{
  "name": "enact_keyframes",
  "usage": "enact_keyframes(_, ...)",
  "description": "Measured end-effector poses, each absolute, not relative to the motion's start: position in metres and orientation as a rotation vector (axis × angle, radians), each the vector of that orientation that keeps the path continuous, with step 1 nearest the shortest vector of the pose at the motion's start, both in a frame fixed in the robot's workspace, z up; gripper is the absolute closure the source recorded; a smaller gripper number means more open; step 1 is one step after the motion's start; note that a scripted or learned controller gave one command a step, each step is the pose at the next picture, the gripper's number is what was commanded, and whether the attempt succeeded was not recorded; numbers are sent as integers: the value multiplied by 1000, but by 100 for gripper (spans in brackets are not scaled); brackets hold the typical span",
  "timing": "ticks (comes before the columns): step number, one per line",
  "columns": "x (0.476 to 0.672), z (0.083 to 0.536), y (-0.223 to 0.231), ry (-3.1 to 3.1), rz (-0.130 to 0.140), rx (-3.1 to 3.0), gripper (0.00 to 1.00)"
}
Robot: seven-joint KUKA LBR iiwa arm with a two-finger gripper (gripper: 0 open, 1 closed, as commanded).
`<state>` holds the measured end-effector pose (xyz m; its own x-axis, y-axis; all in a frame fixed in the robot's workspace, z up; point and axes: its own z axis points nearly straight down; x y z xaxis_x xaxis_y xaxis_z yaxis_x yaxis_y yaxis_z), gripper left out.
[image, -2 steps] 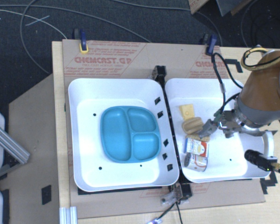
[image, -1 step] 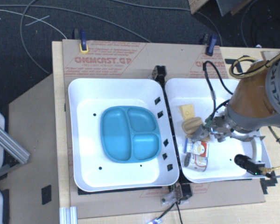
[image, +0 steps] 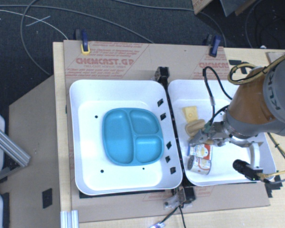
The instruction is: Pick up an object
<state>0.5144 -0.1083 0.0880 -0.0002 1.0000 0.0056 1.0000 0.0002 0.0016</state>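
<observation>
Looking down on the bench [image: 114, 63] from my feed, I've got two white bins side by side; the left bin [image: 80, 127] carries a blue divided plate [image: 132, 136], sitting flat near its middle; the right bin [image: 218, 91] is where the arm [image: 256, 103] is working, reaching in from the right; the gripper [image: 203, 137] is low over the bin's left half, right above a small red-and-white packet [image: 201, 157] lying near the front wall; just beyond it I see a tan, rounded piece [image: 194, 126] and a pale yellow block [image: 190, 112]; whether the fingers are released or clenched I cannot tell from here; nothing is visibly between them.
</observation>
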Motion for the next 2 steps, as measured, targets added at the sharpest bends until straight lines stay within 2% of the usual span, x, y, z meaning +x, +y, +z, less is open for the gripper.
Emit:
enact_keyframes(1, 518, 102, -108, -2227, -20, -2224, 100)
enact_keyframes(2, 522, 145, -108, -2225, -3, -2222, 100)
